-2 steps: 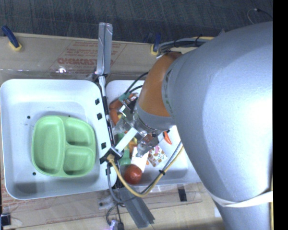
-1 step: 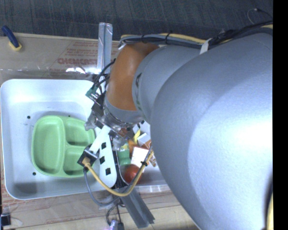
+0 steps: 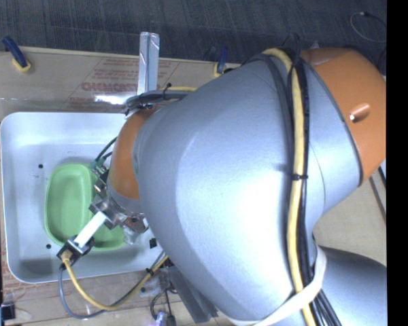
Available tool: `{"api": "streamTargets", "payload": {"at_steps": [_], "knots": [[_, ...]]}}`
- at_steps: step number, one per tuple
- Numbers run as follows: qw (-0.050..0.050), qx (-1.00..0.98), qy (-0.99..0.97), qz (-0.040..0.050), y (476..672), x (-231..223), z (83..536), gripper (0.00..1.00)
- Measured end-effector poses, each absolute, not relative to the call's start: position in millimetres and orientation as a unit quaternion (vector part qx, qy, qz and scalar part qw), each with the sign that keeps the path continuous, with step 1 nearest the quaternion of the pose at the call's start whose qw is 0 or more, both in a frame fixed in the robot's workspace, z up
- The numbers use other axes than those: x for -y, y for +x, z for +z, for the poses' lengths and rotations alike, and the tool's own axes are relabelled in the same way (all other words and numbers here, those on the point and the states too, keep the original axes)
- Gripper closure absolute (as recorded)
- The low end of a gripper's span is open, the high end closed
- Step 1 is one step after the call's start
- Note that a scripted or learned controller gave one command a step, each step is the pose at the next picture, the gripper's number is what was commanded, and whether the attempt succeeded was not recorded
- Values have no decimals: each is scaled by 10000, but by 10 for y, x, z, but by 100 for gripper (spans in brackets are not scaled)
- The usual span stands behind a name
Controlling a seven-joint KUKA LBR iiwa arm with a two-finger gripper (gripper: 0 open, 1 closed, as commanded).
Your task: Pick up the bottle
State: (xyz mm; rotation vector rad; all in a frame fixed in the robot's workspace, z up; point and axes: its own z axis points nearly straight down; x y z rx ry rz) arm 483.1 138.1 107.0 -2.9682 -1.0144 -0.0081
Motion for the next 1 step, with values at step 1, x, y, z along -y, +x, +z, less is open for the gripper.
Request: {"api": "streamTargets", "payload": {"at_steps": [1], "knots": [[43, 3072, -9516, -20, 5573, -1209, 1047, 0]]}}
